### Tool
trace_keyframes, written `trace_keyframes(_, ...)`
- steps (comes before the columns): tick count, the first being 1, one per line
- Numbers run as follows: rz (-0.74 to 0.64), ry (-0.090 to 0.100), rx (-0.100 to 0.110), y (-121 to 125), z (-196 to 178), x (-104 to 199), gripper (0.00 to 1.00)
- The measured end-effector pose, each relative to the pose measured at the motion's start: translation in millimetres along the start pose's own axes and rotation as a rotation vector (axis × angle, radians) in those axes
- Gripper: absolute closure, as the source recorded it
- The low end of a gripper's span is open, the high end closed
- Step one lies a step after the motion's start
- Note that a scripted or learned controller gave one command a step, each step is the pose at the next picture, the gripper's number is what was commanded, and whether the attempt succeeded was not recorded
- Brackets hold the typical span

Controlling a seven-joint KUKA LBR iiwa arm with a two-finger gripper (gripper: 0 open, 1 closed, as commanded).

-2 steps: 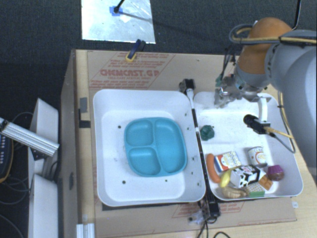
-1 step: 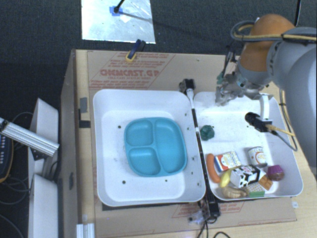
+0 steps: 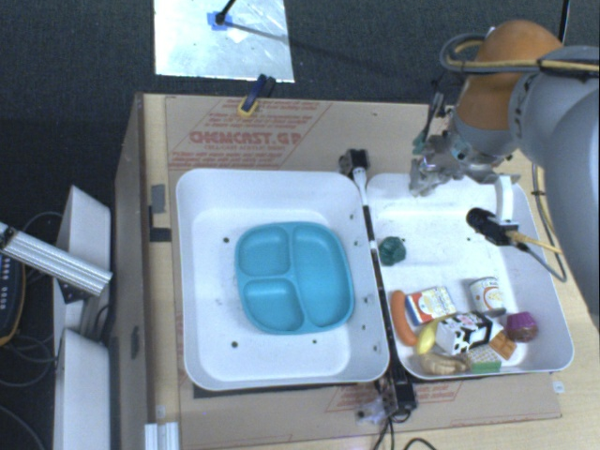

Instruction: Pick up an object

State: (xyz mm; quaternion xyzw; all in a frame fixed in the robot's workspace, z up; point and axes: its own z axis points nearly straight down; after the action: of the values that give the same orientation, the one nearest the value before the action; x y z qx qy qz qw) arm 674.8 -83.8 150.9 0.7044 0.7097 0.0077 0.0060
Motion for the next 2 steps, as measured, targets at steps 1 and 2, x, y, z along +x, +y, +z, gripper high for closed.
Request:
trace_keyframes(1,-0.001,0.001,-0.003,1.2,-11.1,0.4,1.00)
trace_keyframes(2,-0.002,0.002,-0.007,2.4,-22.1,0.9,1.00)
